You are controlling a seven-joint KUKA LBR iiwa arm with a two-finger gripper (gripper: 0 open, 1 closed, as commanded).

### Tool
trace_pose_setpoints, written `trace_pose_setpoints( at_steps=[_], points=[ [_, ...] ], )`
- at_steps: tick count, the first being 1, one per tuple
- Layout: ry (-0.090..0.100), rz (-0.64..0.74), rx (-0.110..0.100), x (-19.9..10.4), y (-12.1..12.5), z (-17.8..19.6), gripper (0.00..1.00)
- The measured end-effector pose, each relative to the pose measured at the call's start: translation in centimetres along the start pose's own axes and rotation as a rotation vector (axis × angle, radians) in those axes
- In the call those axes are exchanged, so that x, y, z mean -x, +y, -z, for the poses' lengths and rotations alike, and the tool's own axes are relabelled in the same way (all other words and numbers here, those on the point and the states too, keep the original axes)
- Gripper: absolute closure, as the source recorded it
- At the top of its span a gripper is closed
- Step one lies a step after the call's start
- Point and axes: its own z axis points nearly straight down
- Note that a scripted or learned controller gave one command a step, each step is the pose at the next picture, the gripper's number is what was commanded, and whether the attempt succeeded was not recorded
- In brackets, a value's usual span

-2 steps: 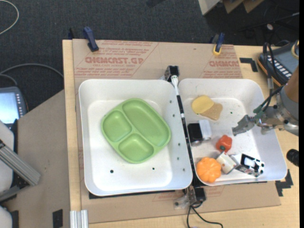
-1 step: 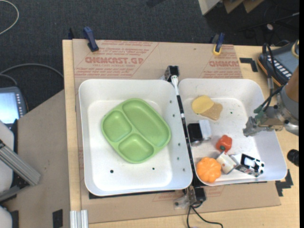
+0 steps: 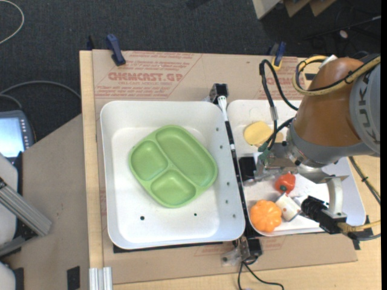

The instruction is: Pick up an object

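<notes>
Left bin (image 3: 115,162) at centre frame — green divided plate (image 3: 173,165), stiff, awkwardly flat; right bin (image 3: 242,110) — yellow piece (image 3: 257,133), red toy (image 3: 285,182) and orange toy (image 3: 266,215), likely light, smooth, best pinched across the middle, beneath gripper (image 3: 266,162), closure indiscernible.

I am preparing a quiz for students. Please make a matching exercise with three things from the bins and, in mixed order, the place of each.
Things:
1. green divided plate
2. orange pumpkin-shaped toy
3. pale yellow object

Places:
A. right bin, near its far edge
B. middle of the left bin
C. right bin, near its front edge

Pairs: 1-B, 2-C, 3-A
</notes>
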Motion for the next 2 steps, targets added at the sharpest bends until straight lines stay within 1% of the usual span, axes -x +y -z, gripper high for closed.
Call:
trace_pose_setpoints(
  at_steps=[1, 2],
  points=[
    [-0.002, -0.004, 0.003, -7.0, 0.0, -0.4, 1.0],
    [-0.004, -0.01, 0.007, -11.5, 0.3, -13.2, 1.0]
  ],
)
